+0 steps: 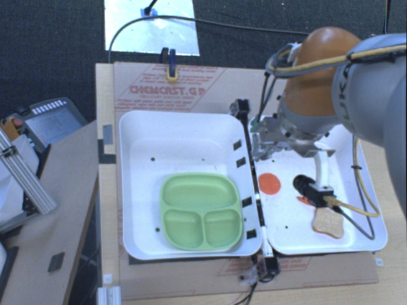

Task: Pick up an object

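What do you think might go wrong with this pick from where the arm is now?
1. The gripper hangs close to the wall between the bins; coming down, it may strike it.
2. The orange disc looks flat, so a grasp may slip off.
3. The toast lies near the bin's front rim, leaving little room.

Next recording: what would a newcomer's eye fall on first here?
The green divided plate sits at the front of the left bin and stands out most against the white. Over the right bin looms the grey arm with its orange band, its gripper down near the wall between the bins. Beside it lie an orange disc and, nearer the front, a tan toast-shaped piece.
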Controlling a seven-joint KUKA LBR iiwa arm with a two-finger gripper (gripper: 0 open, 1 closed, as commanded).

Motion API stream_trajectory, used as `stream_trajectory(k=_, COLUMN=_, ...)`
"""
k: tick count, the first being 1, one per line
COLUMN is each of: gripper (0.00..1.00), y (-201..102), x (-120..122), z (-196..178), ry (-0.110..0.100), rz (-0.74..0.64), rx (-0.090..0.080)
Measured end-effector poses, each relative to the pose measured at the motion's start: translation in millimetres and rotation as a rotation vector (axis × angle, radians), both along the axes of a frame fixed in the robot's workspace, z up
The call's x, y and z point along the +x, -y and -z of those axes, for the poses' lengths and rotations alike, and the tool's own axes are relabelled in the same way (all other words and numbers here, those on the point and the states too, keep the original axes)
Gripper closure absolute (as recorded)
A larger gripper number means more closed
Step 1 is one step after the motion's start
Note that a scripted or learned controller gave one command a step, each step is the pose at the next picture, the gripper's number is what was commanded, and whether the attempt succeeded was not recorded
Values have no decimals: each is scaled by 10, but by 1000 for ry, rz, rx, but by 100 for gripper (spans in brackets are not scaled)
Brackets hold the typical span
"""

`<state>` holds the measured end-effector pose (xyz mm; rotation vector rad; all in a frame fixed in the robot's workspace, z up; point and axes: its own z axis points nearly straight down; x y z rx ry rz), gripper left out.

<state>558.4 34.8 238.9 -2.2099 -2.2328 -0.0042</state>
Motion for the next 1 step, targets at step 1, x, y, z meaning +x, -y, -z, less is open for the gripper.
stream_trajectory(k=1, gripper=100, y=-565, x=-81, z=129, ry=-2, rz=0, rx=0)
